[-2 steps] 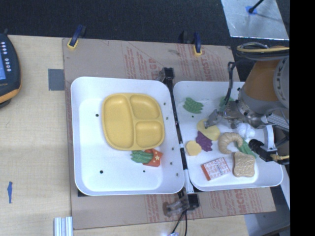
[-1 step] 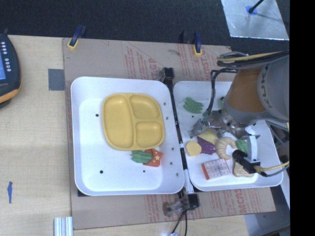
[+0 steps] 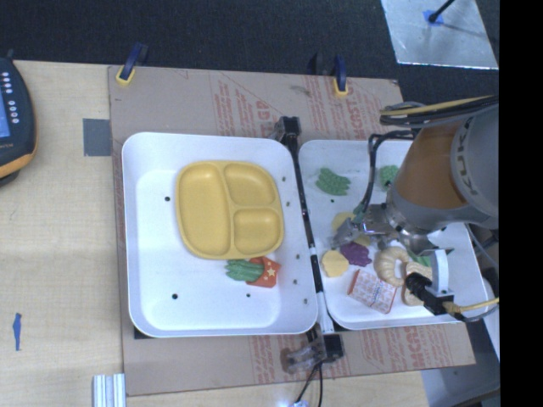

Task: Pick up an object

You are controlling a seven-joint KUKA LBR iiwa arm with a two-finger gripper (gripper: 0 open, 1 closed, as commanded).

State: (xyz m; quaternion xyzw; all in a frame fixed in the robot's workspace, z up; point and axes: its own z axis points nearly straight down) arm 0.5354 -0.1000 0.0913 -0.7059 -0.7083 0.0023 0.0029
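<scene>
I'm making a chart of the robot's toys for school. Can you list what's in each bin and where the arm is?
left bin: yellow tray; green and red toy just below it
right bin: green toy, yellow toy, purple toy, pretzel, checked packet
arm: over the right bin
gripper: down among the toys; grip cannot be made out

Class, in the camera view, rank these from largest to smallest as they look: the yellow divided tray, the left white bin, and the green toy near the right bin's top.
1. left white bin
2. yellow divided tray
3. green toy
</scene>
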